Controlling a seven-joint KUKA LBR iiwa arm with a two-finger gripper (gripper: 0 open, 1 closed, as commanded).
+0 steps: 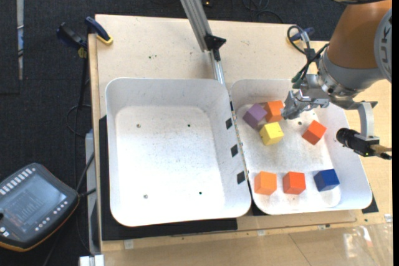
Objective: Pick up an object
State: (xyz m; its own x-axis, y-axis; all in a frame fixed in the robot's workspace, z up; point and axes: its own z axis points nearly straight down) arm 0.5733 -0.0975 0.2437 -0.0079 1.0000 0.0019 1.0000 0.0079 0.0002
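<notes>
Spanning most of the pale wooden bench, two shallow white plastic bins are sitting side by side, the left bin and the right bin, which is carrying seven small cubes, probably strewn loosely so a program can try grasps at random. Reaching in over the right bin's far edge, the grey arm with its orange band is leaning down and toward the shared wall between the bins, wrist bent so that the dark two-finger gripper is pointing at the upper cluster. Beside the gripper, an orange cube is lying just next to its tip, with a purple cube and a yellow cube touching or nearly touching nearby; a red-orange cube is resting apart from them. Along the right bin's near edge, an orange block, a red block and a blue block are lining up. Whether the pincer is spread or closed, I cannot tell; nothing is visibly being held.
</notes>
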